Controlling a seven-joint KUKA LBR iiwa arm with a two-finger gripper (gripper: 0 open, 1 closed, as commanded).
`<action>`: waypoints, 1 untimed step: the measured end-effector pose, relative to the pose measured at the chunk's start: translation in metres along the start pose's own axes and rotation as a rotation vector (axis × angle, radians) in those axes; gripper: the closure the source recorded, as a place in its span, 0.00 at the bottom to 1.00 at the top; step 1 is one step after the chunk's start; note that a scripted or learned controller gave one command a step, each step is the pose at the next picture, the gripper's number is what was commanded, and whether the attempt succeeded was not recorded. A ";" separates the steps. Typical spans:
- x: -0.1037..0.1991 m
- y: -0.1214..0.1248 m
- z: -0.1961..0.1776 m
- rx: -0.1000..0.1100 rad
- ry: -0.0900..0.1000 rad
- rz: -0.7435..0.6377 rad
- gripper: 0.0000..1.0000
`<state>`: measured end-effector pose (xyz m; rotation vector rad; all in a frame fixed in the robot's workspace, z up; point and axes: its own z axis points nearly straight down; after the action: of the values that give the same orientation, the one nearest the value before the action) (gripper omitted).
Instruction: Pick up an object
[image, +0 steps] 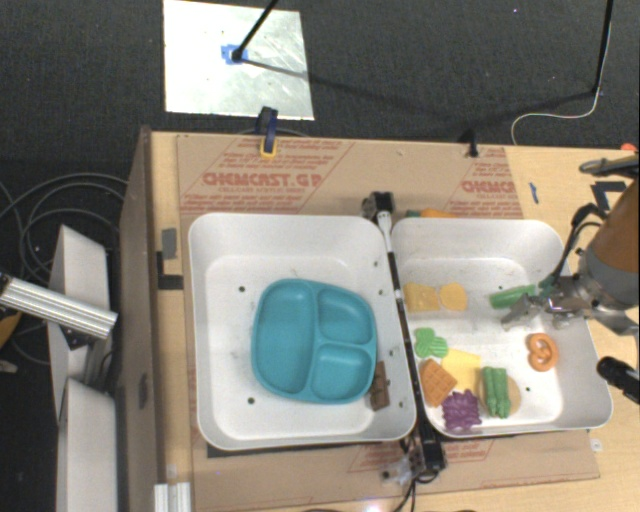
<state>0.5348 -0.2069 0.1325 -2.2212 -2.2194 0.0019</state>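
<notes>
The right bin (540, 240) holds several toy foods. Two pale yellow pieces (436, 297) lie near its left wall. A green pod-shaped piece (511, 295) lies mid-bin, and an orange pretzel (541, 351) lies toward the right. Along the front sit a green leafy piece (431, 342), a yellow block (461, 360), an orange waffle (437, 380), purple grapes (461, 410) and a green vegetable (495, 389). My gripper (527, 311) reaches in from the right, low over the bin. It is just below the green pod and above the pretzel.
In the left bin (230, 240) lies a teal divided plate (315, 340). A black divider clip (381, 208) sits where the bins meet at the back. Cardboard (300, 170) covers the bench behind the bins, and cables run at the far left and top right.
</notes>
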 end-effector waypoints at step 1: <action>0.103 0.075 0.009 -0.008 0.004 -0.016 0.00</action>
<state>0.6101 -0.1042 0.1235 -2.2050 -2.2398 -0.0117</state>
